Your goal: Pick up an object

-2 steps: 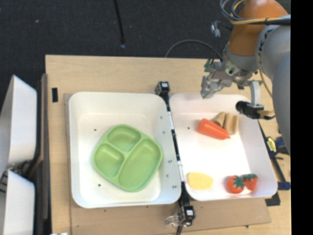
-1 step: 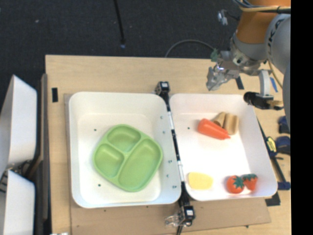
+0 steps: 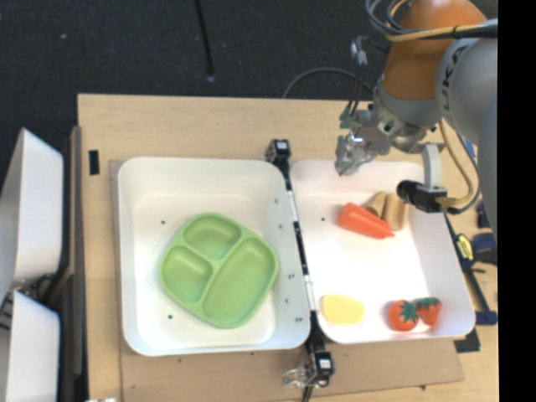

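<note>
Hovering over the right bin's (image 3: 435,308) back edge, the gripper (image 3: 349,159) grasps nothing, opening unclear; the orange carrot (image 3: 364,220), lying nearby against a tan block (image 3: 390,208), could roll aside on contact.

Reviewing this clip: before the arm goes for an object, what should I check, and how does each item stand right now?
1. Gripper free of any load: ok, nothing under it.
2. Orange carrot unobstructed from above: ok.
3. Carrot apart from tan block: not ok, they touch.
4. Yellow piece and strawberries apart: ok.
5. Gripper above the right bin: ok, near its far rim.
6. Finger opening: cannot tell.
</note>
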Controlling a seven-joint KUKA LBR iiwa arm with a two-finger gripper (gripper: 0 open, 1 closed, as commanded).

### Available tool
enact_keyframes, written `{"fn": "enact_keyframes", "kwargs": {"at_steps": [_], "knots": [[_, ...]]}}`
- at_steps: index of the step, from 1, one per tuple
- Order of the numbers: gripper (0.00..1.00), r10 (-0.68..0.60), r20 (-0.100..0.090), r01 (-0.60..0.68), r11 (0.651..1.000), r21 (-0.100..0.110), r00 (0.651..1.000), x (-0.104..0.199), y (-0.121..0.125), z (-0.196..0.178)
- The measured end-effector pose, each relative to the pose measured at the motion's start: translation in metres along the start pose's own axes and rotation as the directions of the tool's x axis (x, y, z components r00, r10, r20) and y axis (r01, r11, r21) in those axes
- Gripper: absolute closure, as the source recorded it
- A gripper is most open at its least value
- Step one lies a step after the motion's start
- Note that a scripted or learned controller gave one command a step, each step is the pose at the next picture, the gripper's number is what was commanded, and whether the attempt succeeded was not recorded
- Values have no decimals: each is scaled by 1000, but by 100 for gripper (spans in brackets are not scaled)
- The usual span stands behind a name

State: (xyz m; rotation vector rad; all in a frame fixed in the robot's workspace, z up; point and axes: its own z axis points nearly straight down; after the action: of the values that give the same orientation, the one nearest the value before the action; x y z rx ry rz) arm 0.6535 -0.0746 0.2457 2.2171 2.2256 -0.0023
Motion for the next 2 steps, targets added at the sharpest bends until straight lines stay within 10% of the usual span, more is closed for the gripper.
{"fn": "enact_keyframes", "kwargs": {"at_steps": [2], "knots": [[100, 0, 0, 0, 1000, 1, 1000, 78, -67, 3]]}}
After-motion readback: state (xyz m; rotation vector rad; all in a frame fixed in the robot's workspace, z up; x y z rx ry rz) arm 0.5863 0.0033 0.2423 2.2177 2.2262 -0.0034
